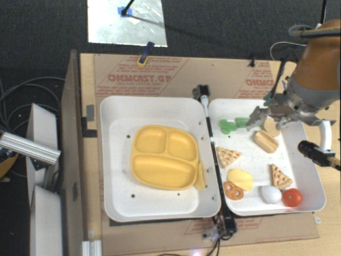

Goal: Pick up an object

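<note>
From my station I see dark grey carpet around a tabletop [176, 71] covered with printed brown cardboard, with a shiny silver sheet [127, 15] lying on the carpet beyond its far edge. Two shallow white bins sit side by side on the cardboard, their inner walls touching. The left white bin [114, 143] carries a yellow plastic plate with three compartments [164, 157], lying flat near its middle. The grey arm with the orange band [319, 57] comes in from the right and hangs over the far part of the right white bin [314, 188]. Its gripper [262, 117] points toward the bin's far left area, and I cannot tell from here how far apart the fingers stand or whether anything sits between them. Just beside the gripper, toward the left, lies a green toy vegetable piece [232, 125]. Just below the gripper rests a tan bread-roll-shaped toy [266, 141]. Nearer the front I see a triangular pizza-slice toy [228, 156] by the left wall, then a yellow lemon-like toy [241, 178] touching a small brown pretzel toy [233, 191]. Toward the right lies a second pizza-slice toy [280, 176], and along the front wall a white egg-shaped toy [270, 194] sits just beside a red tomato-like ball [292, 197].
</note>
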Controlling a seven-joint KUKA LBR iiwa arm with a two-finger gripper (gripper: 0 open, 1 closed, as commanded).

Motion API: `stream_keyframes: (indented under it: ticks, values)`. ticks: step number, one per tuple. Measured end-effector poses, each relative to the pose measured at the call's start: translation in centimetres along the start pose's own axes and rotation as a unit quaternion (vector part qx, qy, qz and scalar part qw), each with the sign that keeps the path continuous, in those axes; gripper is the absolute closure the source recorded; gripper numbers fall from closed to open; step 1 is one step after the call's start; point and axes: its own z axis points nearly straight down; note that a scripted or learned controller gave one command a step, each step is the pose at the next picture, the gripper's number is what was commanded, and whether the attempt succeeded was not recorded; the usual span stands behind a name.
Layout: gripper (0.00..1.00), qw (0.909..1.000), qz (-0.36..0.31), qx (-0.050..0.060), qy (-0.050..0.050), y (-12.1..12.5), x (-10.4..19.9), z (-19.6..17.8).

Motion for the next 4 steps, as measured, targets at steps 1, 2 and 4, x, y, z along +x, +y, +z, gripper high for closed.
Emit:
stream_keyframes:
  ticks: [1,2,4]
  values:
    - [0.00,1.0000,0.002,-0.002,-0.001,1.7,-4.9,0.7]
    - [0.00,1.0000,0.002,0.002,-0.001,2.8,-8.8,8.8]
    - [1.00,1.0000,0.001,-0.002,-0.001,3.3,-8.7,15.2]
